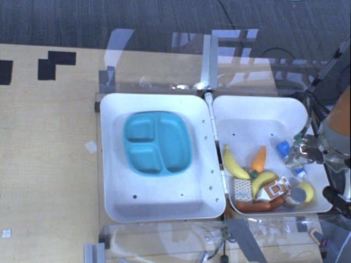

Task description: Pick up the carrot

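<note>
The orange carrot (259, 159) lies tilted in the middle of the right bin (258, 114), with its green end down by a banana. My gripper (302, 152) hangs over the right edge of that bin, well to the right of the carrot and apart from it. A small blue object (283, 148) lies between the gripper and the carrot.
Two bananas (235, 166) (262, 182), a red sausage (259, 206), a small carton (275, 189), a checked packet (242, 189) and another yellow piece (306, 192) crowd the right bin's front. The left bin (109, 163) holds a blue divided plate (158, 142).
</note>
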You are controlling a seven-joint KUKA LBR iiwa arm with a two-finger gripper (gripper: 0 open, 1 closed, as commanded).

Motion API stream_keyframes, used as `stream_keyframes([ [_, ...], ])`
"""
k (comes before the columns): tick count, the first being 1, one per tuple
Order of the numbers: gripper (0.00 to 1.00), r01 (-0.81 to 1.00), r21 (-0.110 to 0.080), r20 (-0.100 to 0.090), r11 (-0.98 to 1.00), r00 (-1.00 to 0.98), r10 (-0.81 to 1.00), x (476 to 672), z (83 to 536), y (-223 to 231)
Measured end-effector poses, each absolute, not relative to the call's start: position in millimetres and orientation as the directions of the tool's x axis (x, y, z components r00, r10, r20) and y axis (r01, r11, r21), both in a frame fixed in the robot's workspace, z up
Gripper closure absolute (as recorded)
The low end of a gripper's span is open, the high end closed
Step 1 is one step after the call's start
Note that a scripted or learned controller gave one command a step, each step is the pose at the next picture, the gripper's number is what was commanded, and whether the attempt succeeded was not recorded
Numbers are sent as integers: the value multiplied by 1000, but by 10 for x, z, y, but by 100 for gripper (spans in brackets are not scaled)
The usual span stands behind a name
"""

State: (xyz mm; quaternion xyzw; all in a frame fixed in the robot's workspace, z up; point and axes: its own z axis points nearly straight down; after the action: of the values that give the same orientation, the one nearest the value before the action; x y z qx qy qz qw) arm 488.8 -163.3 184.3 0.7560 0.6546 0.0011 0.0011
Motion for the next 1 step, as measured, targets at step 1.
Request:
stream_keyframes([
  [1, 100, 992, 5, -1, -127, 127, 992, 5007, 2129, -1397],
])
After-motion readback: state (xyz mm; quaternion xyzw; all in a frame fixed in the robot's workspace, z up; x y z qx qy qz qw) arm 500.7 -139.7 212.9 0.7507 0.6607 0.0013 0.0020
